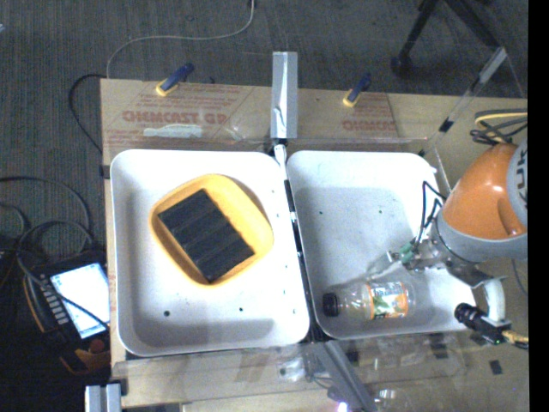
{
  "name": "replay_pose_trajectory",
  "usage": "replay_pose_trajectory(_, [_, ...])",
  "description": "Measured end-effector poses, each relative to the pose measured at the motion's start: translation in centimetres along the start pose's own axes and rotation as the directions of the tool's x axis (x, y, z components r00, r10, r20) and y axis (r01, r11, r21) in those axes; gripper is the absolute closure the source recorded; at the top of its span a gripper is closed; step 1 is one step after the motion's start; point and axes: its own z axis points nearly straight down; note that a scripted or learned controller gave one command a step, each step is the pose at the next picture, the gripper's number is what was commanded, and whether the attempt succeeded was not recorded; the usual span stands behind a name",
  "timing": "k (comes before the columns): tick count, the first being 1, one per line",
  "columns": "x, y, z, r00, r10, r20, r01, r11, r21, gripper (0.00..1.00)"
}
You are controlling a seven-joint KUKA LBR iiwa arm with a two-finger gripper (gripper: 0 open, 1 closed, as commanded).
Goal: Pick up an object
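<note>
A clear plastic bottle point(373, 300) with an orange label and a black cap lies on its side near the front wall of the right bin point(343, 196), cap pointing left. My gripper point(410, 257) hangs low at the bin's right side, just above and to the right of the bottle, under the grey wrist and orange band point(485, 200). Its tip is small and partly hidden by the wrist. In the left bin point(137, 178) a yellow dish point(249, 200) sits tilted, with a black ribbed block point(206, 234) in it.
A metal divider post point(284, 93) stands at the back between the bins. Cables run along the right bin's right wall. Two clamps with blue handles hold the cardboard sheet behind the bins.
</note>
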Motion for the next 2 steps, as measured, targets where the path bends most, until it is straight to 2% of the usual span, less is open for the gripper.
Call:
replay_pose_trajectory(1, [-0.7,8.0,0.6,0.948,0.319,0.007,-0.32,0.947,0.019,0.0])
replay_pose_trajectory(2, [-1.0,2.4,-10.8,0.963,0.268,0.007,-0.268,0.963,0.018,0.0])
